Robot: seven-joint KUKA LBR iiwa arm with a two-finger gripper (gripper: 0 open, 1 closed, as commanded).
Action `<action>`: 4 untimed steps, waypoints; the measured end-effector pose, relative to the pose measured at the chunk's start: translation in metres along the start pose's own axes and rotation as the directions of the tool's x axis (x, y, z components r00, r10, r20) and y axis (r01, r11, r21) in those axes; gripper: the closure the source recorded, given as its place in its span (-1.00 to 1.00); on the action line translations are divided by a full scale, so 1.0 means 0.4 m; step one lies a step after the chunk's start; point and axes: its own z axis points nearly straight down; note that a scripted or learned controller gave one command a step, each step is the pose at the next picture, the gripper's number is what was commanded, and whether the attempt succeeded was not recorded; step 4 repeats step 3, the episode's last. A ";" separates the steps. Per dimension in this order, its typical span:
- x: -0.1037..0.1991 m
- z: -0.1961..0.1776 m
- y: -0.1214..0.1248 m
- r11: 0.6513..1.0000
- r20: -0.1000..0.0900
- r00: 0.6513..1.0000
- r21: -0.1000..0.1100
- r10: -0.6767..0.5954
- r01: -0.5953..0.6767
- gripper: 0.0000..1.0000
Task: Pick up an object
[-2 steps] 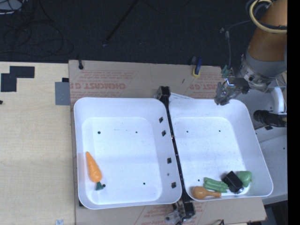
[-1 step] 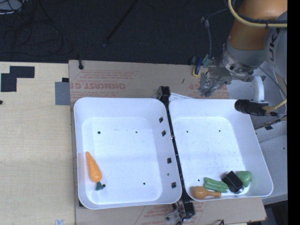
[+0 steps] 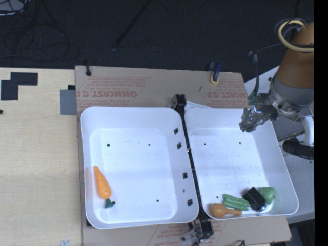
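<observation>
Objects for picking: black block (image 3: 254, 198), green bean pod (image 3: 235, 202), green piece (image 3: 267, 192) and tan pear-shaped item (image 3: 223, 210), bunched touching one another at the near edge of the right bin (image 3: 277, 152), well below the gripper (image 3: 249, 123) and apart from it. Orange carrot (image 3: 102, 183) lies far to the gripper's left in the left bin (image 3: 89, 137). Gripper hangs at the right bin's far corner; whether open or closed cannot be told; nothing seen in it. Judged: approach not yet made.

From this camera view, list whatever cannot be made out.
- Pincer: small and dark, so its opening is unreadable.
- Green items: partly covered by the black object; shapes unclear.
- Carrot leaf end: too small to read.
- Arm: cut off by the right edge.
</observation>
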 end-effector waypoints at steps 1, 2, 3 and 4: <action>0.064 -0.039 0.106 1.000 -0.001 1.000 -0.011 -0.010 0.010 1.00; 0.178 -0.077 0.148 1.000 -0.002 1.000 -0.010 -0.012 0.012 1.00; 0.042 0.050 0.039 1.000 -0.001 1.000 0.000 -0.001 0.001 1.00; 0.042 0.050 0.039 1.000 -0.001 1.000 0.000 -0.001 0.001 1.00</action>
